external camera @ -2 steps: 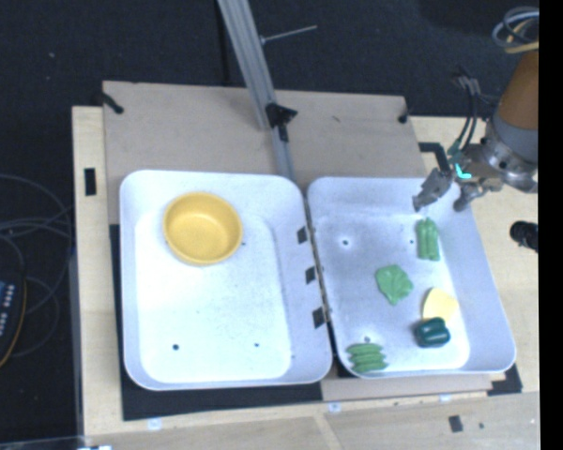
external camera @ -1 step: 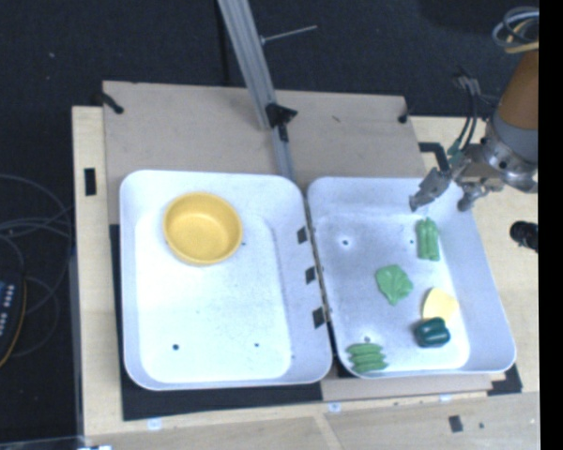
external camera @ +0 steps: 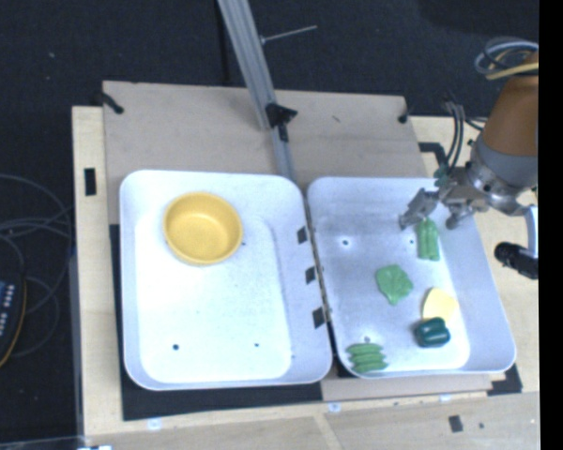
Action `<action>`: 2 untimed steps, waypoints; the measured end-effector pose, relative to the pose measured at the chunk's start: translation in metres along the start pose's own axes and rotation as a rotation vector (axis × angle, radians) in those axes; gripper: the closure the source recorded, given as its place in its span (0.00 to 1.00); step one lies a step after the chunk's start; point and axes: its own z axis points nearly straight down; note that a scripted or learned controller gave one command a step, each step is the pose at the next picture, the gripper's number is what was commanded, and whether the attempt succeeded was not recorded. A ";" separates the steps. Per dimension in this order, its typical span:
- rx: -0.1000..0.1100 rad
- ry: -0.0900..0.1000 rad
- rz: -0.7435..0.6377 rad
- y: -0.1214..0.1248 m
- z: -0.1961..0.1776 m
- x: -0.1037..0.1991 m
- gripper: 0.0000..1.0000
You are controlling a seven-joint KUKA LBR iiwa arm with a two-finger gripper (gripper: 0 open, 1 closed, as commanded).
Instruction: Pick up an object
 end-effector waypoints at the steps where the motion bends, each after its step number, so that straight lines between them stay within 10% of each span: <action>1: 0.000 0.000 0.000 -0.002 0.043 -0.004 0.00; 2: -0.001 0.000 0.000 -0.002 0.094 -0.005 0.00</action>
